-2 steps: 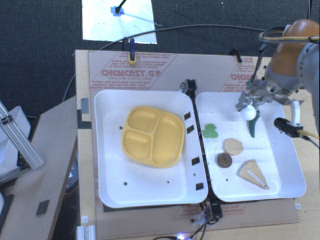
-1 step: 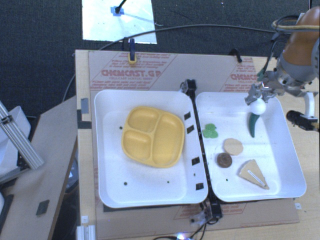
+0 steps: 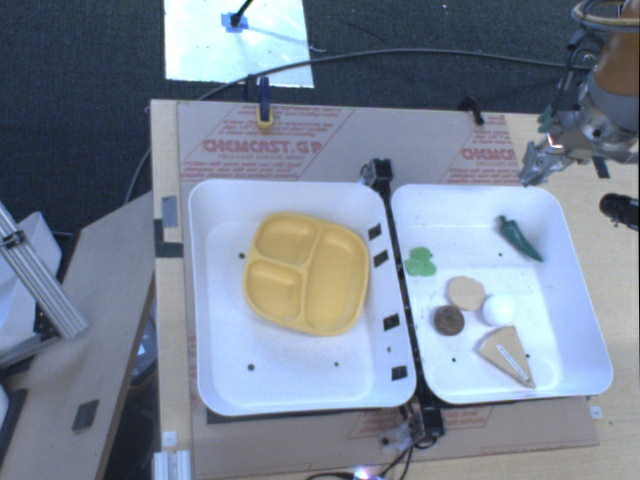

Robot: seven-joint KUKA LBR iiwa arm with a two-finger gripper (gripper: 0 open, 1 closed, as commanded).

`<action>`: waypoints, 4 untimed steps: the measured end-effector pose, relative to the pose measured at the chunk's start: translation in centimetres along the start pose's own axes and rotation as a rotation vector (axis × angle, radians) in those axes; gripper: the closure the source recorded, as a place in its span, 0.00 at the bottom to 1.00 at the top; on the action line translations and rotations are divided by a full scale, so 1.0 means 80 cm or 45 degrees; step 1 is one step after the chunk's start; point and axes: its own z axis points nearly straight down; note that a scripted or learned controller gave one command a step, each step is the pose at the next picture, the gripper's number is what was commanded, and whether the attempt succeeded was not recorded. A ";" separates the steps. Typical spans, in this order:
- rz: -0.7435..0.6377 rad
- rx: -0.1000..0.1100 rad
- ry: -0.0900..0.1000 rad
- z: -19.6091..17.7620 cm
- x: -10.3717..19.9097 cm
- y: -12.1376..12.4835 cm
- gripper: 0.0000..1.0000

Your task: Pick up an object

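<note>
Two shallow white bins are shown side by side on a bench. The right bin (image 3: 575, 298) holds six small food-shaped pieces, any of which may serve as the object to be picked. A dark green pepper-like piece (image 3: 520, 238), long and tapered, is seen near the far right of the bin floor. A bright green lobed piece (image 3: 420, 262) lies close to the left wall. A tan round disc (image 3: 465, 293) is set near the middle, with a dark brown round piece (image 3: 449, 320) just beside its near left and a white ball (image 3: 498, 310) just beside its right. A tan wedge (image 3: 505, 355) with a pale edge lies nearest the front rim. All pieces look smooth and matte, like moulded plastic.

The left bin (image 3: 225, 368) bears a yellow tray (image 3: 305, 273) with rounded corners, divided into three compartments. Small black marks are scattered over the bin floors, and black tabs run along the seam between the bins.

Beneath the bins a brown protective sheet (image 3: 320, 138) is printed in red with the repeated word "CHEMCAST GP"; smaller print cannot be read.

The gripper (image 3: 540, 163) is seen past the far right corner of the right bin, above the bench and apart from every piece. Whether its claw is apart or together cannot be told. The arm (image 3: 610, 78) enters from the upper right.
</note>
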 end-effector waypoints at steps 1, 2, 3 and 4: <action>-0.006 0.008 0.006 -0.005 0.070 -0.007 1.00; -0.007 0.010 0.006 0.016 0.144 -0.009 1.00; -0.007 0.009 0.005 0.012 0.210 -0.009 1.00; -0.006 0.012 0.005 0.033 0.274 -0.011 1.00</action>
